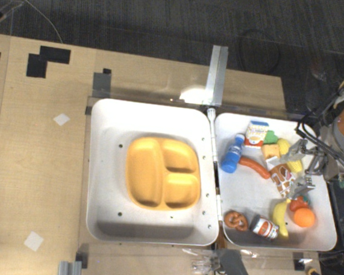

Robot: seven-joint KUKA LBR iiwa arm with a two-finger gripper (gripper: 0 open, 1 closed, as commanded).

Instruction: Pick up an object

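Two white bins lay side by side; the gripper (303,187), finger state impossible to tell, hung low in the right bin (326,242) beside the orange (304,218) and banana (281,214), apparently mid-approach, the next move needing a centred descent.

The left bin (99,175) carries a yellow sectioned tray (162,171) at its middle, with bare white floor open all around it, widest along the near wall. The right bin (325,242) is crowded: a blue bottle (232,153), a red sausage (255,168) and a small carton (256,133) fill its far half, while a banana (281,214), an orange (304,218), a pretzel (235,219) and a small can (265,228) line the near wall. The clearest floor there lies mid-bin, left of the banana, and the gripper (303,186) hangs low over the clutter on the right side
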